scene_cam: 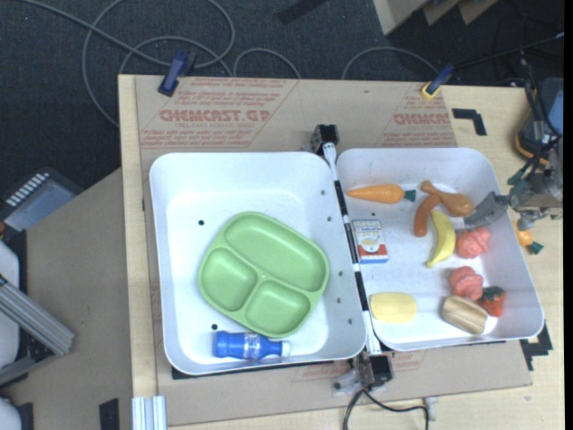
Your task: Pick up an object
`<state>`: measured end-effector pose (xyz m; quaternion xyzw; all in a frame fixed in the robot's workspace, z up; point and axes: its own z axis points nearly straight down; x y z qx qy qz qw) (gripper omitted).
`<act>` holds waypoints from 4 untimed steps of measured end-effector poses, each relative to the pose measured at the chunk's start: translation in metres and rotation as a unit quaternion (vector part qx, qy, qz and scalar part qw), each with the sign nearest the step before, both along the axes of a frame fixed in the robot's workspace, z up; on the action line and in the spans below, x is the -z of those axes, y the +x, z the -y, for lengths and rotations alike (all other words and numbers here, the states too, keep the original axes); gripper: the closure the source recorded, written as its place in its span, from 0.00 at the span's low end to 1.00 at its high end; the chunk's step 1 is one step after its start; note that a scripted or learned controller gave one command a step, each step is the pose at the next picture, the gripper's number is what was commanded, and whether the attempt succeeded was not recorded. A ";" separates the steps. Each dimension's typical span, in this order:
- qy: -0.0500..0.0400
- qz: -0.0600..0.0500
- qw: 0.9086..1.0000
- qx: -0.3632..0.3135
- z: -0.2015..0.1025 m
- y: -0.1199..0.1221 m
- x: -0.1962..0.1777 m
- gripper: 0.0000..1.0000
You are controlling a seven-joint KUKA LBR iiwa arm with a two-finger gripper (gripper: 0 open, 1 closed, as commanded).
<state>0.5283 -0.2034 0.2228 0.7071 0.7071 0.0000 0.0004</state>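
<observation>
Grey two-finger gripper (489, 210) is seen low over the right shallow white bin (405, 161), near its far right side; whether it is spread or closed cannot be told, and nothing is seen held. Toy food is scattered loose in that bin, presumably tipped in as pick targets. Likely target is judged to be the pink-red lumpy toy fruit (473, 242), lying just below the gripper and beside the yellow plastic banana (440, 236); it is small, rounded and knobbly. The brown toy sausage (448, 200) is equally near, so the target is not certain. The green divided plastic plate (262, 273) is parked in the left white bin (179, 186), well apart
</observation>
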 end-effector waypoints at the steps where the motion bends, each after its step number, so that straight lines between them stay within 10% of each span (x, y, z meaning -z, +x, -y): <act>1: 0.003 -0.002 1.000 -0.001 0.018 -0.019 0.123 0.00; 2: 0.001 -0.001 1.000 0.000 -0.036 -0.029 0.139 0.00; 3: 0.000 0.000 1.000 0.000 -0.036 -0.029 0.129 1.00; 4: 0.000 0.001 1.000 -0.001 -0.099 -0.044 0.041 1.00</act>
